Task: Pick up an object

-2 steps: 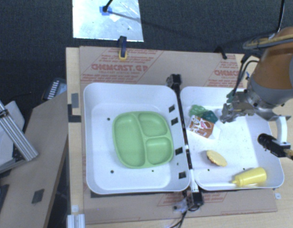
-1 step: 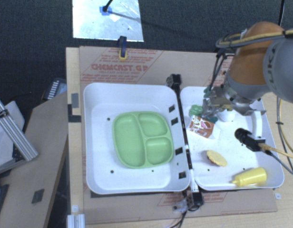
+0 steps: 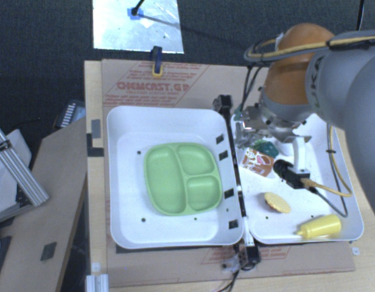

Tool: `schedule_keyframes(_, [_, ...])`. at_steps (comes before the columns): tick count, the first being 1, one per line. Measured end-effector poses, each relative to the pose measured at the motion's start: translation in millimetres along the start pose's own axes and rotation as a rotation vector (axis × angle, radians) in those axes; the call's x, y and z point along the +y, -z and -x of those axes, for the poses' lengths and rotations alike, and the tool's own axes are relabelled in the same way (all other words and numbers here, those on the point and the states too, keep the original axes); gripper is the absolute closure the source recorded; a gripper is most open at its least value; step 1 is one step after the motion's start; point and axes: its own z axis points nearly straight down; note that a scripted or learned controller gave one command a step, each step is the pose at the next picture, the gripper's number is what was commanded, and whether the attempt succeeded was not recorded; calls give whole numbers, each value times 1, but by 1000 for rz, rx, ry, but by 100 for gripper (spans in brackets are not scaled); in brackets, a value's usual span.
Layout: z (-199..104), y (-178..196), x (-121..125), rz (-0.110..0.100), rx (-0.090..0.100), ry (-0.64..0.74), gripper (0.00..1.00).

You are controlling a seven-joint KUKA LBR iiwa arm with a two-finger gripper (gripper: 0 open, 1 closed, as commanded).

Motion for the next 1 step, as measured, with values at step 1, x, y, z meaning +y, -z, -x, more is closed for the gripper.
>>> schedule_keyframes(1, [-47, -4, 12, 0, 0, -1, 100])
